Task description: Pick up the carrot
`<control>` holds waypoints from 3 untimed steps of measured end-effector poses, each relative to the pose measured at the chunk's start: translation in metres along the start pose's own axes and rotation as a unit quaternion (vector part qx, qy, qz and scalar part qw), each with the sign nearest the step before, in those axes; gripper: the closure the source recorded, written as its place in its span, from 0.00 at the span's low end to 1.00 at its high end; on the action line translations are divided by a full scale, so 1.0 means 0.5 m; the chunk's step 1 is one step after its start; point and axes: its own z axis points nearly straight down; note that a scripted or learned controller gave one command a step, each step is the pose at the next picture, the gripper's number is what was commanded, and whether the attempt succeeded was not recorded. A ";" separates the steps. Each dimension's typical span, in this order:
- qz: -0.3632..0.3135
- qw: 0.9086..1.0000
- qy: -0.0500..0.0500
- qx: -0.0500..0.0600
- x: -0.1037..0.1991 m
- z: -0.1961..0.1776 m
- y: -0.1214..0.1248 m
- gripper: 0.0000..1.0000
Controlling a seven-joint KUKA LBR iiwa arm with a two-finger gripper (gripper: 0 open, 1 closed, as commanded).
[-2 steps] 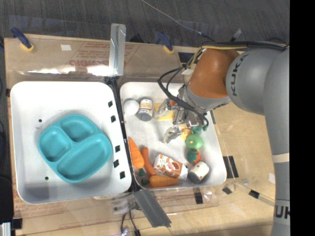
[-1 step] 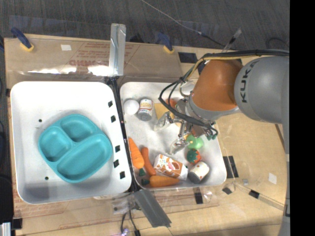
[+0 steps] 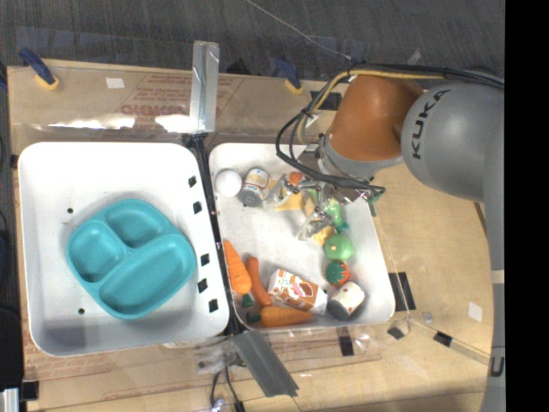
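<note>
Orange carrots lie in the near left corner of the right bin (image 3: pixel 377 230). One carrot (image 3: pixel 233 266) runs along the left wall, a shorter one (image 3: pixel 255 281) lies beside it, and a third (image 3: pixel 283 317) lies along the front wall. The arm's orange wrist (image 3: pixel 369 118) hangs over the bin's far right part. My gripper (image 3: pixel 319 213) points down among small toys near the bin's middle right, well to the right of and beyond the carrots. Nothing shows as held by it.
The right bin also holds a white ball (image 3: pixel 227 182), a small can (image 3: pixel 254 185), a green fruit (image 3: pixel 340 247), a printed carton (image 3: pixel 294 289) and a white cup-like piece (image 3: pixel 346 299). A teal divided plate (image 3: pixel 129 256) lies in the left bin (image 3: pixel 43 170).
</note>
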 end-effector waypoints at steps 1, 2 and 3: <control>-0.014 1.000 0.001 -0.002 0.088 0.003 0.025 0.00; -0.029 1.000 0.002 -0.003 0.098 0.004 0.034 0.00; -0.032 0.999 0.001 -0.003 0.092 -0.018 0.035 1.00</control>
